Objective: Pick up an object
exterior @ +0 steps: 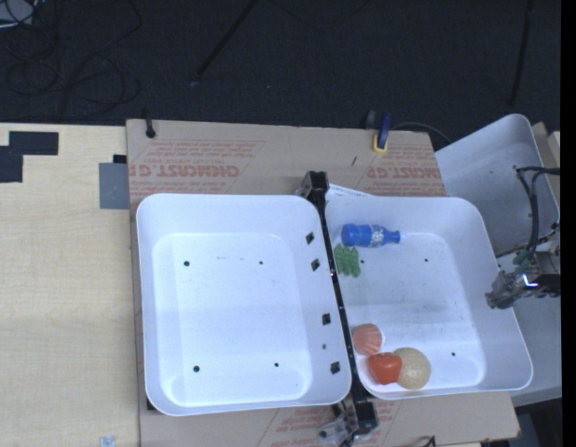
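Blue bottle (369, 236) well apart from pincer (508, 291)

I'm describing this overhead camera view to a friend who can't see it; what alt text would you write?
Two shallow white bins sit side by side on a bench, seen from above. The right bin holds a blue bottle and a green item near the divider, plus three roundish items, pinkish, red and pale yellow, clustered at its near corner. The claw sits at its right edge.

arm: reaching in at right edge | pincer (505, 294): low, pointing left | wrist: mostly out of view
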